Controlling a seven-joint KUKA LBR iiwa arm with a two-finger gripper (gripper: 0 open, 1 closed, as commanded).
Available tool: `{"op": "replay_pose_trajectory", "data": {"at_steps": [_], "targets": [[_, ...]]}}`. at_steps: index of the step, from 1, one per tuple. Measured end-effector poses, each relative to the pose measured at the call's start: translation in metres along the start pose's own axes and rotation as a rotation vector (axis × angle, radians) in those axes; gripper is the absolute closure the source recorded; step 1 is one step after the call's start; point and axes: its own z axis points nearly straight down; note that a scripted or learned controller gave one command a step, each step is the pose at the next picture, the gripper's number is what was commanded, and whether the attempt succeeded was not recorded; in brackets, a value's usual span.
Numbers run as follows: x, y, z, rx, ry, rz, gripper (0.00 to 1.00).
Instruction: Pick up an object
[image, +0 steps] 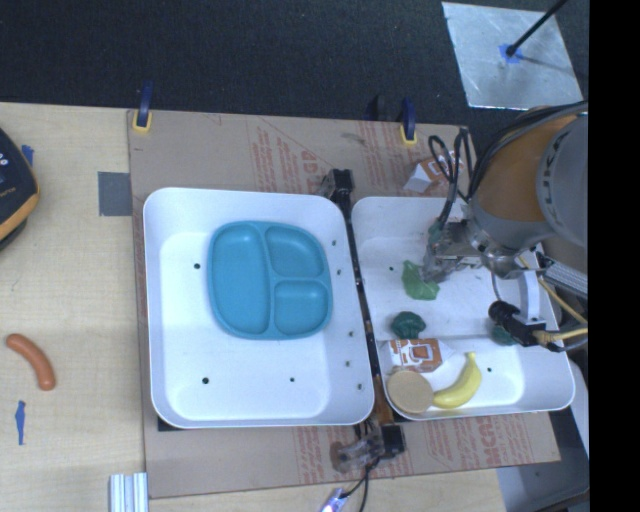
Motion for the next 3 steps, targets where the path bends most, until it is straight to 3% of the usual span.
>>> {"op": "replay_pose_trajectory", "data": {"at_steps": [1, 2, 3], "targets": [[0.000, 0.000, 0.000, 0.000, 0.000, -0.001, 0.00], [-0.001, 0.026, 0.021, -0.004, 0.002, 0.000, 0.00], [-0.005, 0.018, 0.021, 0.000, 0.003, 0.001, 0.00]]}}
